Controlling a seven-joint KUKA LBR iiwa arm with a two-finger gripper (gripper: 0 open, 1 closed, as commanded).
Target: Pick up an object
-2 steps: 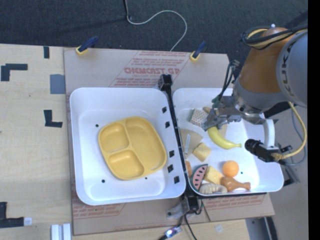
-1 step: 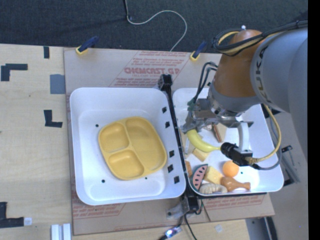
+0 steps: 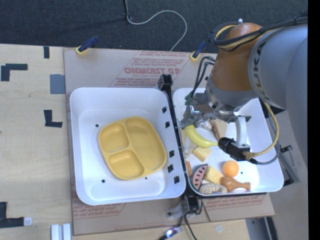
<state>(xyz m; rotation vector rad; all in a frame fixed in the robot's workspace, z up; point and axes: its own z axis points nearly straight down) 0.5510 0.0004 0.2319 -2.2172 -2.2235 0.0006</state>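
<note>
Jaws state: cannot tell, wrist blocked them. Gripper [image 3: 202, 118] sat right of frame center, over the right bin [image 3: 265, 129], just above the banana [image 3: 199, 137]. Tray [image 3: 132, 147] in left bin [image 3: 85, 134].

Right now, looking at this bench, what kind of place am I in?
Probably a robotics test lab, not a kitchen. A grey and orange robot arm reaches over two shallow white plastic bins: one holds a yellow divided plastic plate, the other toy food such as a yellow plastic banana.
</note>
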